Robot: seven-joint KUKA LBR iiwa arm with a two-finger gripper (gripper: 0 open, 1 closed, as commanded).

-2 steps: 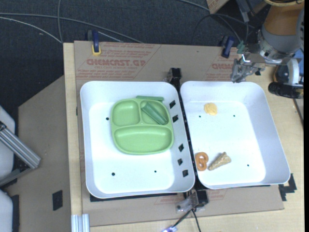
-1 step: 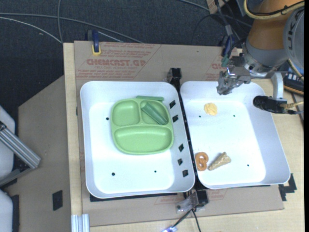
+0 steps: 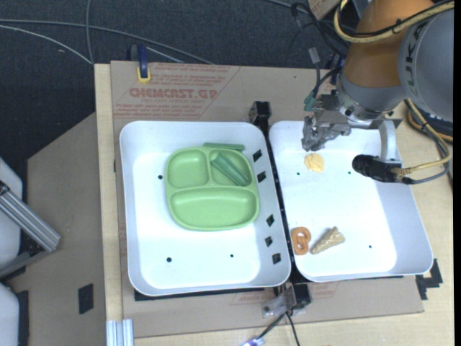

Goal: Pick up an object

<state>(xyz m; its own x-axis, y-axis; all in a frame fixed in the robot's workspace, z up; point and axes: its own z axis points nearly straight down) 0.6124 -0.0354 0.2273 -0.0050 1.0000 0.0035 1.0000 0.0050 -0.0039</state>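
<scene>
Camera view, looking down at a slant. Two shallow white bins side by side on a brown desk (image 3: pixel 180 85): left bin (image 3: pixel 144 251), right bin (image 3: pixel 389 251). In the left bin, a green divided plate (image 3: pixel 209 200), with a darker green piece (image 3: pixel 232 167) lying in its upper right compartment. In the right bin, a small pale yellow object (image 3: pixel 314 163) near the far left corner, directly under the gripper (image 3: pixel 317 137) and just apart from it. Whether the jaws are spread or pressed together: cannot tell from this angle, dark metal merging into one mass. Nothing visibly pinched. Near the front left of the same bin, an orange pretzel-shaped piece (image 3: pixel 300 240) beside a tan cone-shaped piece (image 3: pixel 326 241), close together. Grey arm with orange band (image 3: pixel 385 27) reaching in from the right. A blue and yellow clamp (image 3: pixel 143 62) at the desk's far left edge.
</scene>
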